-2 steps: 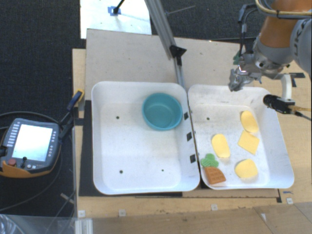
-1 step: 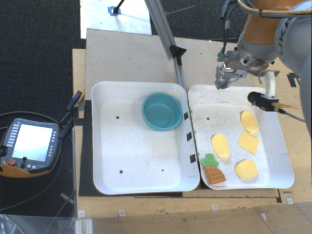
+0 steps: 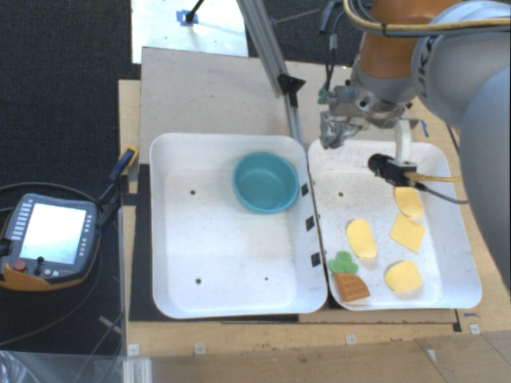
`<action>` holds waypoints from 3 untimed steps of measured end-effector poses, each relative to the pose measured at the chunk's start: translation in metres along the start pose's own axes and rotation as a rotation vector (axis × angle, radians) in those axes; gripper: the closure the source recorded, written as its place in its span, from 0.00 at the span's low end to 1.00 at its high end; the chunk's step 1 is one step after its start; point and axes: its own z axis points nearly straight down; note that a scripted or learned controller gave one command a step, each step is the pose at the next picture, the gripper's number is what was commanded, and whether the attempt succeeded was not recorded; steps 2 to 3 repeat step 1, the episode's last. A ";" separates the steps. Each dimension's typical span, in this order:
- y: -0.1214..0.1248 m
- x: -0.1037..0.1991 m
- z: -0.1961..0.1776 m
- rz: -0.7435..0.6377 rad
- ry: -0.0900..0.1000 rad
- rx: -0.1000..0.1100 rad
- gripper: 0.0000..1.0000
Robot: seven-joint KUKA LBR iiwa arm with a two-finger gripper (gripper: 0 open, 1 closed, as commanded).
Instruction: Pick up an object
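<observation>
The arm (image 3: 447,62), grey with its orange band, was seen reaching in from the right and hanging over the far edge of the right bin (image 3: 459,238). The left bin (image 3: 184,270) was occupied by a single teal bowl (image 3: 265,182), set near its far right corner, close to the wall shared by the two bins. A handheld control pad (image 3: 49,238) with a lit screen was laid off to the left of the bench. The gripper (image 3: 334,134) was held above the right bin's far left corner; nothing could be made out between its tips, and how far apart they stood could not be told. In the right bin, the near half was taken up by small pieces: four yellow pieces (image 3: 408,234) were scattered across it, well apart from the gripper. An orange carrot toy (image 3: 350,286) with a green top was lying at the near left corner, just beside the bin wall.
</observation>
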 end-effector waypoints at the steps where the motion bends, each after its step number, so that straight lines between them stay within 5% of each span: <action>1: 0.002 0.059 0.012 0.000 0.000 0.001 1.00; 3: 0.002 0.059 0.012 0.000 0.000 0.001 1.00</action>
